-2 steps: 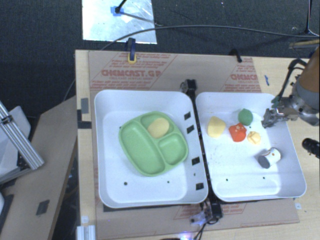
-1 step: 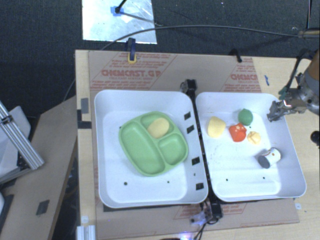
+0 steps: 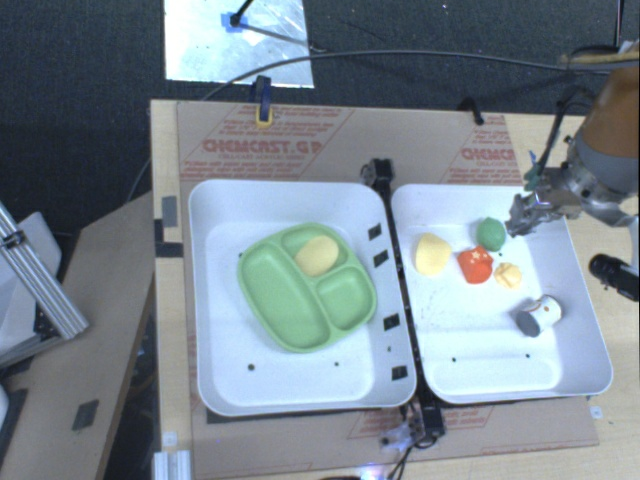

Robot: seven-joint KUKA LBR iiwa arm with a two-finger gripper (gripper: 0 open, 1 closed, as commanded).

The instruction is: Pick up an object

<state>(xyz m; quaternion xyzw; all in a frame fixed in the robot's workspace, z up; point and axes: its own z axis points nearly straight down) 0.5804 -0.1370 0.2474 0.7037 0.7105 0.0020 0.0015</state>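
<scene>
A dark, speckled floor (image 3: 80, 88) surrounds the table (image 3: 165, 268), which is a pale wood-coloured surface. On the table lies a brown cardboard sheet (image 3: 330, 138) printed with red lettering, held at its far edge by a blue and yellow clamp (image 3: 262, 100) and, further right along that edge, a dark clip (image 3: 471, 111). Beyond the table, on the floor, lies a shiny silver sheet (image 3: 235, 28) with a blue mark and a thin dark rod crossing it. A thin cable (image 3: 420, 56) curves over the floor beyond the table. Left of the table stands a ribbed metal rail (image 3: 40, 283), slanting across a lower pale board (image 3: 100, 408).
</scene>
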